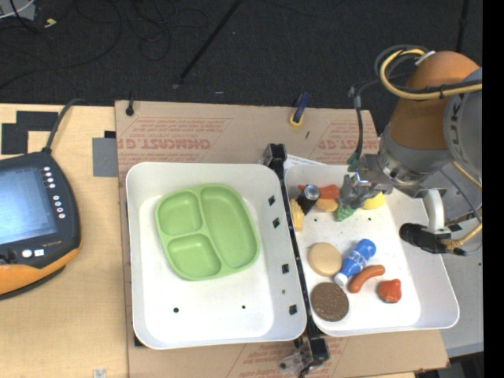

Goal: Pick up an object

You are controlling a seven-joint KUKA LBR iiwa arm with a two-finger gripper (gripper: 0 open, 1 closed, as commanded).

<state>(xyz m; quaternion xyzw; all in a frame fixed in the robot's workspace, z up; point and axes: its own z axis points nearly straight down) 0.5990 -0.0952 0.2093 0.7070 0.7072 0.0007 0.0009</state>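
My gripper [352, 198] hangs low over the back of the right bin [429, 309], under the grey wrist and orange band. A small green object [343, 213] lies right at its tip, touching or just below it. A yellow piece [376, 202] lies right of the gripper. To its left are an orange piece [329, 191], a small can [311, 192] and a yellow item [296, 211]. Nearer the front lie a tan bun [324, 258], a blue bottle [356, 258], a red sausage [367, 278], a red strawberry [389, 290] and a brown patty [330, 301].
The left bin [150, 305] holds a green divided plate [207, 232]. A black divider [287, 242] runs between the bins. A black part with a cable [429, 239] reaches over the right bin's right edge. A tablet [31, 215] lies on the bench at far left.
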